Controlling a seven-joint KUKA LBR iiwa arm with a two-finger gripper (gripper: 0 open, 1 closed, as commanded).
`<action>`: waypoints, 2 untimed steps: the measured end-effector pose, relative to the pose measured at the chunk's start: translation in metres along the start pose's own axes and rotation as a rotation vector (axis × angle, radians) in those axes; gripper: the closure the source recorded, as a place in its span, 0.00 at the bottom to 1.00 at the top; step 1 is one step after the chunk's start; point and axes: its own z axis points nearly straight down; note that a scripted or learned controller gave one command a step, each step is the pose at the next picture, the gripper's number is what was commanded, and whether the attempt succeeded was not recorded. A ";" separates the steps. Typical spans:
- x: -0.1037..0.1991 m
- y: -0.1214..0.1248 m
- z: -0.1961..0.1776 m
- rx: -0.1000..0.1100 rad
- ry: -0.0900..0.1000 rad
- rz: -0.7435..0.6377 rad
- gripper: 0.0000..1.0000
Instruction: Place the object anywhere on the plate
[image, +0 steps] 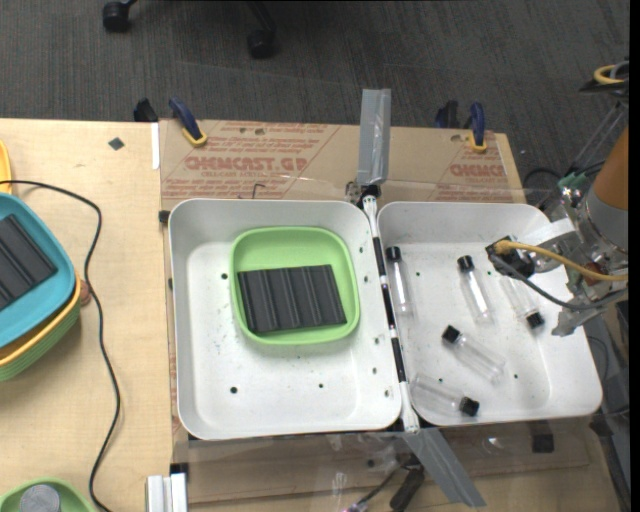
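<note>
Object is one of the vials (473, 290): five clear tubes with black caps, scattered loose in the right bin (545, 385). One lies along that bin's left wall, one in the far middle, two toward the near side. The right vial (522, 302) lies just beside the gripper (572, 312). None is on the plate (296, 237), which sits in the left bin (200, 345), well apart from them. It is green, with a dark ribbed pad (293, 298) covering most of its floor.

The gripper is at the right bin's right edge, low over the floor. Whether the jaws are spread or pressed together can't be told, since cables and bracket clutter that spot. Nothing is visibly held.

Handling, judged:
- The vials look light and rigid, smooth-walled and round, so likely to roll or squirt out of a pinch.
- They may be glass, so possibly breakable. Go easy on force and drop height.
- Best hold is across the tube at mid-length, jaws square to its axis. The cap end is a shorter, less slick alternative.
- The right vial is the closest candidate. The one against the left wall is awkward, with no room for a jaw on the wall side.
- The ribbed pad should stop rolling once a vial is placed.
</note>
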 end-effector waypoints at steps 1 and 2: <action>-0.021 0.024 -0.013 -0.001 0.002 -0.003 0.00; -0.038 -0.011 -0.011 0.000 0.001 -0.006 0.00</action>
